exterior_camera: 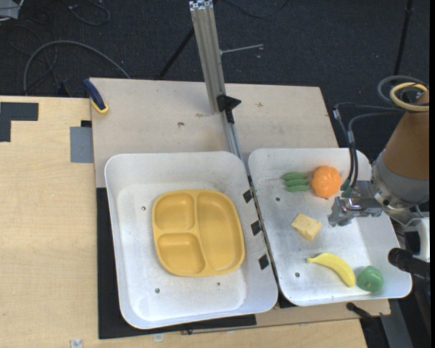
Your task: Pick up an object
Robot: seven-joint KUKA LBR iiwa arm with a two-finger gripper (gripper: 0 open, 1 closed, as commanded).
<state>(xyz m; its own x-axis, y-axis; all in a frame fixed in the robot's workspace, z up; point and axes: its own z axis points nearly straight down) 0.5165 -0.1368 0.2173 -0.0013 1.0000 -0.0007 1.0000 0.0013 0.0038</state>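
The right bin (290, 281) holds an orange (325, 181) with a green vegetable piece (296, 182) just left of it, a pale yellow cheese wedge (306, 226), a banana (335, 267) and a green round fruit (370, 278). My gripper (343, 211) hangs over the right bin's right half, below the orange and to the right of the cheese wedge. Nothing shows between its fingers.
The left bin (130, 194) carries a yellow divided plate (198, 232). A metal post (209, 49) rises behind the bins. Black clips (255, 227) sit along the seam between the bins. The arm's orange band (412, 143) stands at the right edge.
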